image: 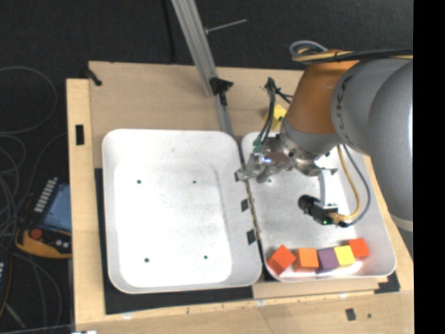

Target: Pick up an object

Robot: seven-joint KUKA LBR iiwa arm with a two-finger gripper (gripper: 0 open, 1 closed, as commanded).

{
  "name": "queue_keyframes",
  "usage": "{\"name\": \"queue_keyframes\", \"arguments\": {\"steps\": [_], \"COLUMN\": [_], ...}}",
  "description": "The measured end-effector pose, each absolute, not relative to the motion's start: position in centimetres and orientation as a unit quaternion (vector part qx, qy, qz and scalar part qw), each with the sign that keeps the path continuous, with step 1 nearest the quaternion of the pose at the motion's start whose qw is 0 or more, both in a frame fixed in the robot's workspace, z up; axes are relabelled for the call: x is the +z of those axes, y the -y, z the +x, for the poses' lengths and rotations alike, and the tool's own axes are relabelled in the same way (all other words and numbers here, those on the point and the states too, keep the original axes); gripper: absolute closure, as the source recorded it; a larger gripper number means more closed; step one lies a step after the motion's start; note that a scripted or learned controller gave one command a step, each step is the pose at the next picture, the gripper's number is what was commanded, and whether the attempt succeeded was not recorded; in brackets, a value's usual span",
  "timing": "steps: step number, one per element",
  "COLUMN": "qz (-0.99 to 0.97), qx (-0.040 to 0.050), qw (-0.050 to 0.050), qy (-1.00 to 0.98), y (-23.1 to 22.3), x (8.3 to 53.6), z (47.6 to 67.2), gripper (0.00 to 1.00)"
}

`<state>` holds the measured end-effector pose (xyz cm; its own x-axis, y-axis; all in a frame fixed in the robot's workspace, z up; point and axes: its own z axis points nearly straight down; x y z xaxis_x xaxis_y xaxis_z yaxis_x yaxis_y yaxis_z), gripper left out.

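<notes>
The arm's tool (261, 165) hangs low at the left edge of the right bin (292, 207), close by the seam between the two bins, and I cannot tell its state. Five blocks lie in a row along that bin's near wall, well apart from the tool: red-orange block (281, 258), orange block (306, 257), purple block (327, 258), yellow block (344, 255), and another red-orange block (359, 248). The left bin (170, 211) sits beside it on the desk (139, 89).

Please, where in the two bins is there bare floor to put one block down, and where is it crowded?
The left bin offers bare floor from wall to wall. In the right bin, blocks line the near wall, and the gripper and arm hang over the far part; a bare strip lies between.
</notes>
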<state>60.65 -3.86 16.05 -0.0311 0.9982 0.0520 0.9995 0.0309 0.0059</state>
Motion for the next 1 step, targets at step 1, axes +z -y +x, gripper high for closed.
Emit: {"name": "queue_keyframes", "arguments": {"steps": [1], "qz": [-0.695], "qx": [-0.0201], "qw": [0.016], "qy": [0.718], "y": [3.87], "x": [16.05], "z": [60.65], "gripper": [1.00]}}
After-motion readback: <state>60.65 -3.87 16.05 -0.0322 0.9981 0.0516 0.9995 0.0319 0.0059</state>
